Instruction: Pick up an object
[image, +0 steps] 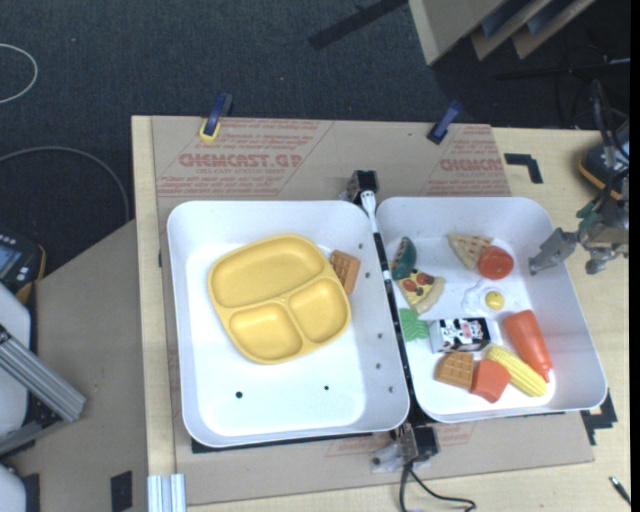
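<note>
Two bins, gripper (572, 254) at the right bin's (570, 300) edge.
Its fingers look spread, probably holding nothing; toy carrot (528, 338) lies near.

White bins (190, 300): smooth plastic, slight sheen. Yellow tray (275, 295): matt plastic, smooth. Toy food, such as carrot (528, 338) and corn (518, 370): plastic, mildly glossy. Bench board (300, 160): brown paper-faced sheet, printed, matt. My gripper (578, 250): grey metal, dull. Floor (150, 60): dark, rough carpet.
</note>
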